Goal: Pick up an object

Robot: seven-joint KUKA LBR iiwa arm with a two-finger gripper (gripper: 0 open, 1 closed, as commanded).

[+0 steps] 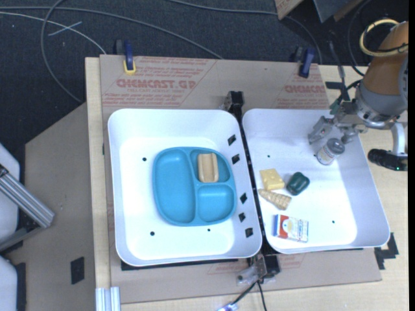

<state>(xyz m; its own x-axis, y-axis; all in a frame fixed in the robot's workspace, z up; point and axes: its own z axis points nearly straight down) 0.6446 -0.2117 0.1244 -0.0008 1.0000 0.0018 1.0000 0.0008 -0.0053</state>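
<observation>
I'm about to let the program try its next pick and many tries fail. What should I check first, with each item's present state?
1. Claw over the right bin: ok, near its upper right part.
2. Claw free of any object: cannot tell; its tip is too small to read.
3. Targets within the right bin: ok; yellow block, dark green object, tan piece and small red, white and blue box lie there.
4. Targets spaced apart: not ok; the yellow block and tan piece sit very close.
5. Claw lined up above a target: not ok; all four lie below and left of it in the view.
</observation>
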